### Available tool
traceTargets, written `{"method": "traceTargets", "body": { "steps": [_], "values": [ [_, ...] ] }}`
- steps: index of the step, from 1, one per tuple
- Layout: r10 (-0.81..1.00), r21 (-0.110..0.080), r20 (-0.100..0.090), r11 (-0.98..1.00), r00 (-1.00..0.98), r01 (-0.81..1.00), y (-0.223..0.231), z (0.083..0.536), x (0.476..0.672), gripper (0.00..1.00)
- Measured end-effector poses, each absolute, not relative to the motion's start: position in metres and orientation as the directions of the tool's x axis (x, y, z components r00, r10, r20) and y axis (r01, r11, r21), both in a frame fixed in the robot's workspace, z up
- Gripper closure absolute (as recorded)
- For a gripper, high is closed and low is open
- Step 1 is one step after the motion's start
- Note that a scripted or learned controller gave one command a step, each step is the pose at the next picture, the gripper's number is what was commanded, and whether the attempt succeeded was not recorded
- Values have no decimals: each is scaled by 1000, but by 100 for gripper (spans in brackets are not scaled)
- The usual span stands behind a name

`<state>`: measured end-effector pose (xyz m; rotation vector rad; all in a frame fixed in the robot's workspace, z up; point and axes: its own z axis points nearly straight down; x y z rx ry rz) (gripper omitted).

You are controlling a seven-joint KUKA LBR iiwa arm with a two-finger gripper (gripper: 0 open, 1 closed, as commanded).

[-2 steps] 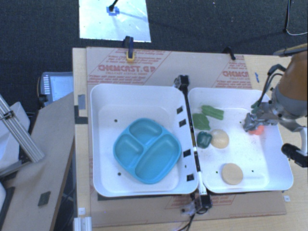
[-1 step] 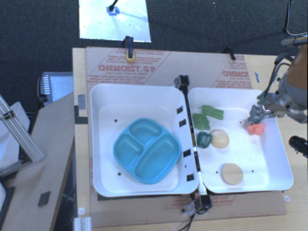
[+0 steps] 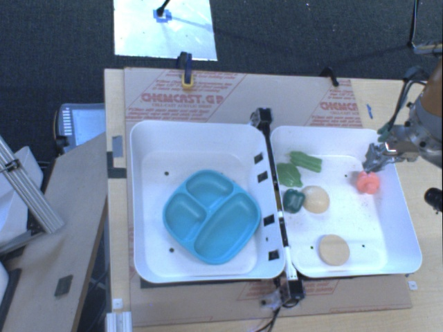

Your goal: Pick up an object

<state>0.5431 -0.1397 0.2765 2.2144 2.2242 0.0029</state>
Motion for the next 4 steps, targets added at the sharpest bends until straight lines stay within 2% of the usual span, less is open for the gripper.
{"method": "traceTargets", "body": {
  "steps": [3, 4],
  "values": [
    [1000, 3, 0, 7, -7, 1000, 1, 241, 604, 100],
    [1000, 3, 0, 7, -7, 1000, 60, 232, 619, 100]
  ]
}}
